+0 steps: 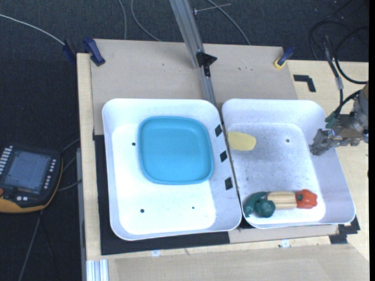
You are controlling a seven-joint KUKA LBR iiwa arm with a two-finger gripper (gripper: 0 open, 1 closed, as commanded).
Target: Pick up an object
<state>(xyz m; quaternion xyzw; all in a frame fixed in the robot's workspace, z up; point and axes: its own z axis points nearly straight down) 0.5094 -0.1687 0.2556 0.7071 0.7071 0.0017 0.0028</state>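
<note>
Hovering at the right bin's (328, 157) right rim, gripper (321, 145) carrying nothing yet.
Whether it's apart or together, can't tell; next it needs to reach left/near to the wooden toy (284, 201) or yellow piece (241, 140).

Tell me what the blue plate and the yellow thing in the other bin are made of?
The blue plate looks like smooth plastic: one even colour, rounded moulded rim, faint sheen. The yellow thing seems to be matte plastic or foam, flat and evenly coloured, but it's too small to be sure. Both bins look like thin white moulded plastic with softly curved walls.
</note>
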